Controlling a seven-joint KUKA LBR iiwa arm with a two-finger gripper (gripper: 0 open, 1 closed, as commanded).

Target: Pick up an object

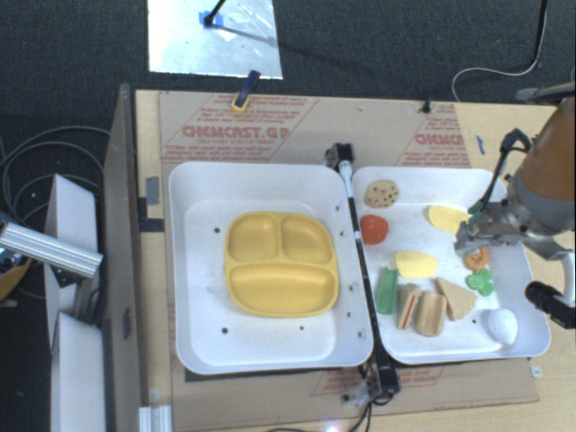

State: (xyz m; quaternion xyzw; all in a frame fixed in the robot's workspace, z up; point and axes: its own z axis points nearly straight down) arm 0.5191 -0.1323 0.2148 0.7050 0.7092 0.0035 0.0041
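The right bin (pixel 423 349) holds several toy foods: a cookie (pixel 382 193), a red tomato (pixel 373 229), two yellow pieces (pixel 445 217) (pixel 416 264), a green piece (pixel 387 290), a hot dog (pixel 420 310), a tan wedge (pixel 456 299), a white egg (pixel 500 325), and an orange ring (pixel 476 259) beside a green leafy piece (pixel 481 283). My gripper (pixel 475 236) hangs low over the bin's right side, just above the orange ring and right of the upper yellow piece. No object shows between its fingers.
The left bin (pixel 193 241) holds a yellow sectioned tray (pixel 281 264). A black divider clip (pixel 340 157) sits at the top of the wall between the bins. The arm's body covers the right bin's far right edge. Cardboard lies beneath both bins.
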